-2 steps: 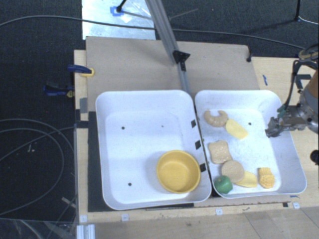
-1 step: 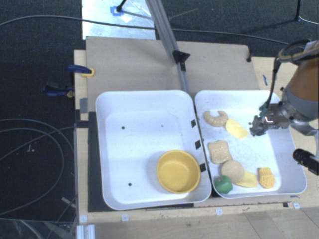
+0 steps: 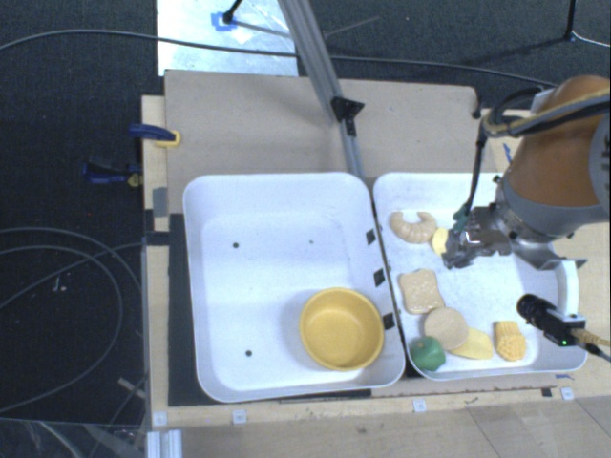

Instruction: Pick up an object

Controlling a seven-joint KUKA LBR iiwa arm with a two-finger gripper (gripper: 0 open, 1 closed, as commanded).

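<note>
I read the gripper (image 3: pixel 461 252) low just right of the croissant (image 3: pixel 412 226), whose long axis runs left-right; jaws' opening I cannot tell.

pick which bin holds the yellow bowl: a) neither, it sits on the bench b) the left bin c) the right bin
b: the yellow bowl rests inside the left bin, near its lower right corner, while the right bin holds the food items.
</note>
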